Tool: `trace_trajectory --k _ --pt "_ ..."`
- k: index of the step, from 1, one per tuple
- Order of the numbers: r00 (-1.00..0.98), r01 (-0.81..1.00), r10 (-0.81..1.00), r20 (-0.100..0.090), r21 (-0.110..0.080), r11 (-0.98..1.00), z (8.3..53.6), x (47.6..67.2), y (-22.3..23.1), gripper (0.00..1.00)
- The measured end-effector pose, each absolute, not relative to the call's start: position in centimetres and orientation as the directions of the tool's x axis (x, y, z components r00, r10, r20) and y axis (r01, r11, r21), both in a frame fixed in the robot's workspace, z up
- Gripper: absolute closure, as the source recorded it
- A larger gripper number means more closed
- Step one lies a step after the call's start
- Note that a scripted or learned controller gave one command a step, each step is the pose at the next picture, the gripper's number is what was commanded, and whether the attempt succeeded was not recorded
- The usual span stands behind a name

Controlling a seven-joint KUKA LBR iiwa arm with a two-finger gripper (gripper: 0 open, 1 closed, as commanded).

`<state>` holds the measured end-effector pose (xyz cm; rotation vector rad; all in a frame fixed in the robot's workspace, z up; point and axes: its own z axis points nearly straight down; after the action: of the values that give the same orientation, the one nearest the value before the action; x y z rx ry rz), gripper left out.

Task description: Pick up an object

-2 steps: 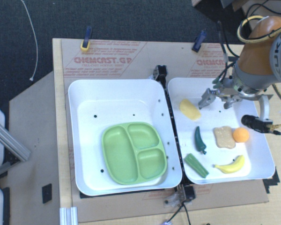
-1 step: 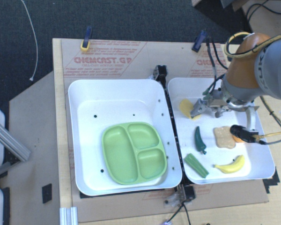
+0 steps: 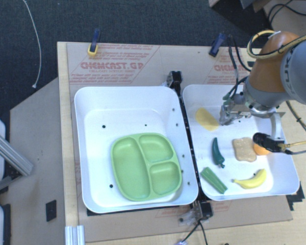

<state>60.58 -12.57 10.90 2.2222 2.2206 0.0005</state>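
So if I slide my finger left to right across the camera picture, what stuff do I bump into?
Green divided plate → yellow lemon-like piece → dark green pepper → end effector → tan bread slice

arm (image 3: pixel 290 60) cut off at right edge, orange object (image 3: pixel 261 148) partly hidden by bracket

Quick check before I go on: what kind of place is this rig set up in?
Probably a robotics lab test bench: two white bins on a clamped board, toy food like a banana and a green divided plate, loose cables and cardboard boxes around.
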Motion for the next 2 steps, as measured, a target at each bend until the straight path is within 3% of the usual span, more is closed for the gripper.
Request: trace_trajectory --k 2 --pt "-0.001 1.000 1.000 -0.002 0.007 0.001 20.6 60.3 -12.7 1.00"
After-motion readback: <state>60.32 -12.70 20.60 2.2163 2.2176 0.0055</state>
